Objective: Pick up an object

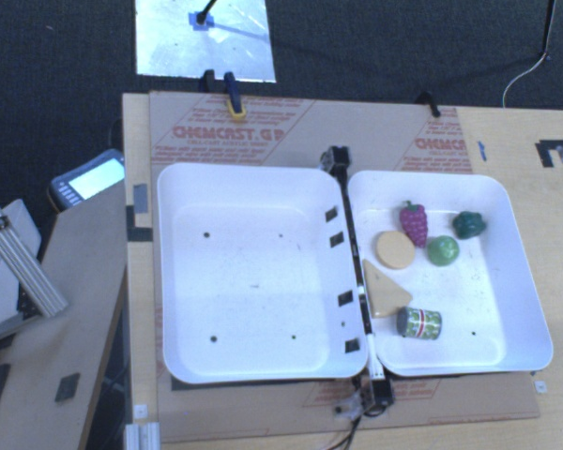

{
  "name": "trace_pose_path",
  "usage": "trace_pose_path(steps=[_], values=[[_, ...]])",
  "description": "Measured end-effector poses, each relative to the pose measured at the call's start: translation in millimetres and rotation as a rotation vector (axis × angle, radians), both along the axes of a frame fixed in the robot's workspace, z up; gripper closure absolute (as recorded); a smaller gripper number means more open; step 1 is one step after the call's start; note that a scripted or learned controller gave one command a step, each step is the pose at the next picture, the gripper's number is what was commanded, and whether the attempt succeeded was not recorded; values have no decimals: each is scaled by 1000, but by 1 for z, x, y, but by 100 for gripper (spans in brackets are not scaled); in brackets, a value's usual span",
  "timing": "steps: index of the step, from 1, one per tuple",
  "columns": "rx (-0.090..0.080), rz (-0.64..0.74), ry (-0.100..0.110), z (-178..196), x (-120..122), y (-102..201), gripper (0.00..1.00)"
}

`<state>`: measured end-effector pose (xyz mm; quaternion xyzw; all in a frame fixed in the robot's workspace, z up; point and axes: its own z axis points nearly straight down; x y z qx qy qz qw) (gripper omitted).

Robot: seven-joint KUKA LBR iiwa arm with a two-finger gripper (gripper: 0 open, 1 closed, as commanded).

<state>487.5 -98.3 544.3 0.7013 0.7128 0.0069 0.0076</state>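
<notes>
I see 5 things in the right bin (516, 251): grapes (413, 222), round cracker (394, 249), green ball (442, 250), wedge (386, 291), can (418, 323). Jaws: can't tell their state.

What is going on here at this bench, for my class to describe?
Nothing is being handled at this moment. Two white bins sit side by side. The right bin holds toy food: purple grapes, a round tan disc, a green ball, a dark green piece, a cheese wedge and a small can. All lie untouched.
</notes>
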Motion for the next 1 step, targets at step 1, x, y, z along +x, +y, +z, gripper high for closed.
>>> trace_pose_path(steps=[1], values=[[2, -6, 19, -35, 0, 56, 100]])
